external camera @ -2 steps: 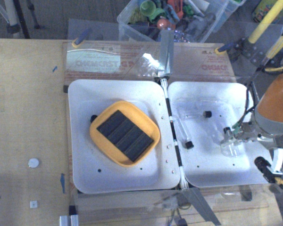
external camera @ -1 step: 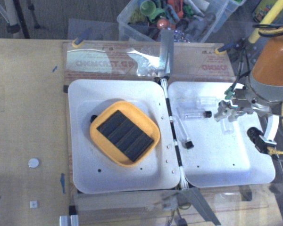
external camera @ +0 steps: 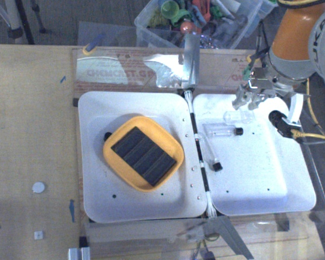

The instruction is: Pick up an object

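On the far left of the wooden surface (external camera: 32,118) you have a small grey disc (external camera: 38,187) lying on its own, well apart from the bins.

Moving right, the left bin (external camera: 92,199) holds a yellow tray-like object (external camera: 119,169) with a dark ribbed panel (external camera: 143,154) on its top face. It sits tilted at a diagonal near the middle of the bin (something small and black peeks out at its upper left edge, too hidden to name).

Past the divider, the right bin (external camera: 260,194) carries two things. A clear tube with a black cap (external camera: 223,130) lies on its side in the upper half, the cap pointing right. Lower down, close to the bin's left wall, a small black piece (external camera: 216,167) rests apart from the tube.

Above the right bin's upper right portion you see the end effector (external camera: 248,103), hanging from the arm (external camera: 295,37) with its orange band. Its fingers (external camera: 240,102) point down toward the bin floor and look slightly parted, with nothing between them. It is near the tube, up and to the right of it, but not touching it as far as you can tell.

Behind the bins sits a clear plastic tub (external camera: 151,26) of mixed colourful items.
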Controlling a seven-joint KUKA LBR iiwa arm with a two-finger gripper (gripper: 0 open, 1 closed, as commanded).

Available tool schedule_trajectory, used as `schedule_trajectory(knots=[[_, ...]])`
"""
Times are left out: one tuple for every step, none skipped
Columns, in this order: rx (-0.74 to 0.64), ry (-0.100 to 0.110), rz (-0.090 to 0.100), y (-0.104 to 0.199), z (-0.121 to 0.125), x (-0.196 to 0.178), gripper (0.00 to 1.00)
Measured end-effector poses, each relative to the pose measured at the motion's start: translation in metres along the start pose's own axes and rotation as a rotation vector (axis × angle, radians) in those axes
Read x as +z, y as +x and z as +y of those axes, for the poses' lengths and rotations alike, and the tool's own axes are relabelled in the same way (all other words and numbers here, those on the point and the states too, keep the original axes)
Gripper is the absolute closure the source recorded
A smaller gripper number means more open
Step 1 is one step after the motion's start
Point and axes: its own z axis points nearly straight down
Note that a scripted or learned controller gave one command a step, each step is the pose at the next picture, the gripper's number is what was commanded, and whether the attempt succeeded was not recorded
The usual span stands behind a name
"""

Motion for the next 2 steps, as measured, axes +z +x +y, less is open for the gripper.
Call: schedule_trajectory(knots=[[0.17, -0.001, 0.0, 0.041, 0.034, 0.028, 1.0], [0.608, 0.0, 0.0, -0.035, 0.035, -0.019, 1.0]])
